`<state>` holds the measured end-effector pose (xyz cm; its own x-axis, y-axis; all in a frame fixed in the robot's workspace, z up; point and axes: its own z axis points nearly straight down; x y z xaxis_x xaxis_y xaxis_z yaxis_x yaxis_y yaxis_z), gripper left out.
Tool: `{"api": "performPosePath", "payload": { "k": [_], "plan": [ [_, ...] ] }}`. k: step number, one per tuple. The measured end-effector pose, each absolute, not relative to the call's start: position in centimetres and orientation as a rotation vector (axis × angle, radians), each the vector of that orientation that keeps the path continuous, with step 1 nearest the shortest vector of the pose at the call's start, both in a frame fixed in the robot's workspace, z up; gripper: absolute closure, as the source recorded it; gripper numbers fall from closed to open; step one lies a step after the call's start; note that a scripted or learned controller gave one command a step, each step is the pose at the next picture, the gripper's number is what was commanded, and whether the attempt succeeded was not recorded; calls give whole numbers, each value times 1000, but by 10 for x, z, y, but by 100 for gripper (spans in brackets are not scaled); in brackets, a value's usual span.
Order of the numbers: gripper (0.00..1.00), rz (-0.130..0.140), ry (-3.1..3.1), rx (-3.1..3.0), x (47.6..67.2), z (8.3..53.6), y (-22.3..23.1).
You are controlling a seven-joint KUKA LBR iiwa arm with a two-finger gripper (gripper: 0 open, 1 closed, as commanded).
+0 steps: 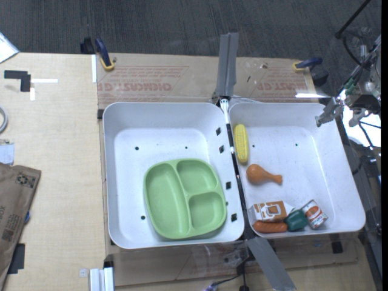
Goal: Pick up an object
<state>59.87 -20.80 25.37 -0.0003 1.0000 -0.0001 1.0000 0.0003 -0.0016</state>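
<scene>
Judging from the objects, nothing is picked yet: corn cob, chicken drumstick lie in the right bin. Gripper is at its far-right rim, state unclear.

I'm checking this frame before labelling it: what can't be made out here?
- Gripper, camera view: small, blurred against glare at the right bin's far right rim; finger state unreadable.
- Small can and carton: print too small to read.
- Green item: wedged between can and sausage; shape unclear.
</scene>
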Motion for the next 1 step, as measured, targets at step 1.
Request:
{"api": "performPosePath", "payload": {
  "k": [1],
  "plan": [
    [0, 3, -2164, -2276, 618, 143, -179]
  ]
}}
